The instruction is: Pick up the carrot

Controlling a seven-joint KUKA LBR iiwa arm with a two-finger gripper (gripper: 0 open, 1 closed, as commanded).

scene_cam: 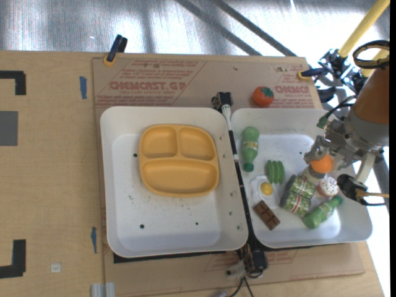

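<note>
The carrot (321, 164) sits in the right bin (291, 141), near that bin's right side, as a small orange shape directly under the pincer (323, 156). The arm (371, 107) enters from the right of the camera view and places the pincer over the cluster of items at the bin's right half. The orange shape appears to lie at the pincer's tip, between the grey finger structures. From this slanted view it is not possible to tell whether the pincer is wide, narrow, or closed on the carrot.

Governing relation: the carrot lies directly at or just below the pincer tip, with no sideways offset visible. Its long axis cannot be read, because the visible part is short and rounded.

Adjacent items crowd the target. A striped can (299, 194) lies just below and to the left. A small white and red item (327, 186) sits just below the carrot. A green bottle (322, 211) lies nearer the front edge.

Judgement: the step in hand is the grasp itself. A lift requires a confirmed closure first. The close neighbours may be disturbed.

The left bin (124, 184) holds a yellow divided plate (179, 159), well apart from the work area.
</note>
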